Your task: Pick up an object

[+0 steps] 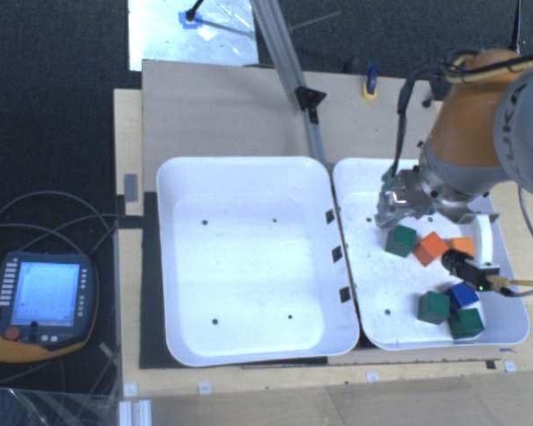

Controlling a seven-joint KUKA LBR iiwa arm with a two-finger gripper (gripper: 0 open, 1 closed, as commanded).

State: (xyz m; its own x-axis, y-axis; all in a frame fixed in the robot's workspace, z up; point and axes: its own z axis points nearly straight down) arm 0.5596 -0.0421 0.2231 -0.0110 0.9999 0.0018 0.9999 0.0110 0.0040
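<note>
Green block (401, 240) in right bin (364, 313), just below and slightly right of gripper (393, 209); orange block (430, 248) touching its right side. Grip state: cannot tell. Short descent needed.

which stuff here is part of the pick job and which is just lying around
Job: gripper; right bin; green block; orange block; blue block; two green blocks.
Lying about: left bin; teach pendant.

Two white bins (249, 171); green blocks (401, 240) three; orange blocks (429, 248) two; blue block (465, 295) one.
</note>
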